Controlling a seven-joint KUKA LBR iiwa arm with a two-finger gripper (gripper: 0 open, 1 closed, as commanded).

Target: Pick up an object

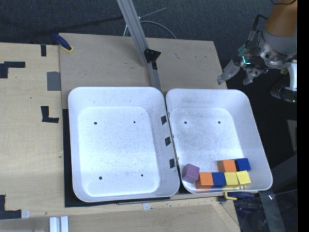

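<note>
Purple cube [191, 172] and orange, blue, yellow small blocks [227, 174] sit clustered in the right white bin's [251, 115] near corner. Our tool [235, 70] hangs open above its far edge; we target the purple outlier, away from the wall.

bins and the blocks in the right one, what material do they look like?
Right bin and left bin: likely moulded plastic, matte white with fine speckling, rounded rims and corners.
Blocks, e.g. purple block, orange block, yellow block: solid, opaque, flat colour, crisp edges; painted wood or plastic, can't tell which.
</note>
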